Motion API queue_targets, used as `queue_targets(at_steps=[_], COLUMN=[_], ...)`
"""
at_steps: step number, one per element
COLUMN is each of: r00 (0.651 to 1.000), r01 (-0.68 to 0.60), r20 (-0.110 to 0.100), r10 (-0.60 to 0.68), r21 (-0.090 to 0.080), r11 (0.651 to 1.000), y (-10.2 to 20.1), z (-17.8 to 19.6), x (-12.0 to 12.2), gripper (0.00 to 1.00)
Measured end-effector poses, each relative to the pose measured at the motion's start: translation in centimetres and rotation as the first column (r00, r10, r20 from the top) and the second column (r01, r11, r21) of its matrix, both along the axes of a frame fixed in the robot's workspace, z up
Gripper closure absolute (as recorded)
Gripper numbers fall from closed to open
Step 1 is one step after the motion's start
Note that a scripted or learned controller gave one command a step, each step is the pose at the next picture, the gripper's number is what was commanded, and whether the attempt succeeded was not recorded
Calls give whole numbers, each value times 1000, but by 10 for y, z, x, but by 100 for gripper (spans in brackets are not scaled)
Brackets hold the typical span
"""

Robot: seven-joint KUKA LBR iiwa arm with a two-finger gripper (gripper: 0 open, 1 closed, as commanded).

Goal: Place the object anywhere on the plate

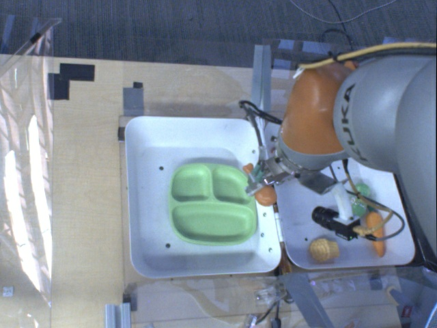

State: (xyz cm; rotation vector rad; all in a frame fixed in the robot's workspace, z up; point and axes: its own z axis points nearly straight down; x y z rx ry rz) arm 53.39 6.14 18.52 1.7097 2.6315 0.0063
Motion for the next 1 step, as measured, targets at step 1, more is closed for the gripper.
queue_targets(at_steps=[1], r00=[1000], r01=[0], r20=[0], r10=[0], r21=[0], r11=[1000], y=[0], z=[0], x=[0], gripper=[0])
